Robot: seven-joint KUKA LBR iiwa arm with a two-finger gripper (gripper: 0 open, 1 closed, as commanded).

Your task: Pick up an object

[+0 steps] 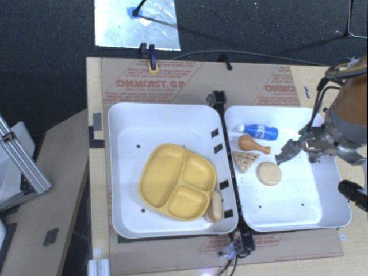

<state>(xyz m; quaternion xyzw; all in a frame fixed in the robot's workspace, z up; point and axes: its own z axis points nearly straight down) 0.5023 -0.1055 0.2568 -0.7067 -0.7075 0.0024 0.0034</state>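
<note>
Down in the left bin sits a yellow plate. Over the right bin, the gripper hangs with nothing in it. A round cookie lies just below and left of it

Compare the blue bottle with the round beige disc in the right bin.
The blue bottle is long and lies on its side near the back of the right bin; the beige disc is round and lies flat nearer the middle. The bottle is bright blue with a white end; the disc is one pale tan. The disc lies closer to the hand. Both are small and rest loose on the bin floor.
</note>
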